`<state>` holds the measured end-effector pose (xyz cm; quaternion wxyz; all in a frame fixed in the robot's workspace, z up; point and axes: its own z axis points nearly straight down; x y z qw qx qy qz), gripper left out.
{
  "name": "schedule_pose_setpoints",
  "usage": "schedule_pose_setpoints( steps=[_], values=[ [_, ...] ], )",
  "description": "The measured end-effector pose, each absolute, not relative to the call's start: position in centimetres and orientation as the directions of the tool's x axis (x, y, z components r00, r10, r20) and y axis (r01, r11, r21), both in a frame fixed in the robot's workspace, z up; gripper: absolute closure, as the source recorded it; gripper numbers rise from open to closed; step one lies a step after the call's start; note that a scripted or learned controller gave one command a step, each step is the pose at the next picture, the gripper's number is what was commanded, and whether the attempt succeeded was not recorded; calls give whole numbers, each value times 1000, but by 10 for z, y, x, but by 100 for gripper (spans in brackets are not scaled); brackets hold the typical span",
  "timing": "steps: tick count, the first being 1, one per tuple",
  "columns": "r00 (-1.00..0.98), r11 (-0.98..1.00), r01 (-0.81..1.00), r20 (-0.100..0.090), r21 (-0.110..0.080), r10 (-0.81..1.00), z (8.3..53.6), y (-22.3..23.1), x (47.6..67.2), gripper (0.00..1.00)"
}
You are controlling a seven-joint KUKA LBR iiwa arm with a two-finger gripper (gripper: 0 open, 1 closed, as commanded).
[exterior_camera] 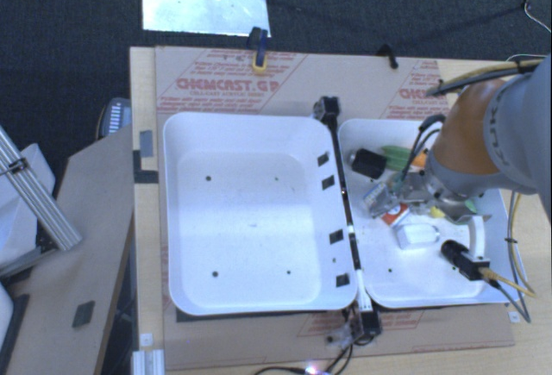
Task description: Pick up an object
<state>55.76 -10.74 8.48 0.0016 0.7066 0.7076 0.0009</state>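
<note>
Gripper (412, 190): low over the right bin (414, 289), among the clutter; grip state cannot be determined.
White block (416, 234): right bin, just beside the gripper.
Red piece (394, 215): touching the white block.
Green piece (397, 155): right bin, far side.

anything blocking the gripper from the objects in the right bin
Nothing visible does. The gripper sits low among the clutter in the right bin, close beside the red item and the white block. The arm hides whatever lies directly under it.
</note>
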Motion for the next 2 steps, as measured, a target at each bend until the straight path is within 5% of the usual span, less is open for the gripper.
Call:
schedule_pose_setpoints(
  steps=[1,2],
  values=[
    [-3,3,1000,0,4,1000,95,-106,557,100],
    [-11,11,1000,2,13,1000,190,-47,585,100]
  ],
)
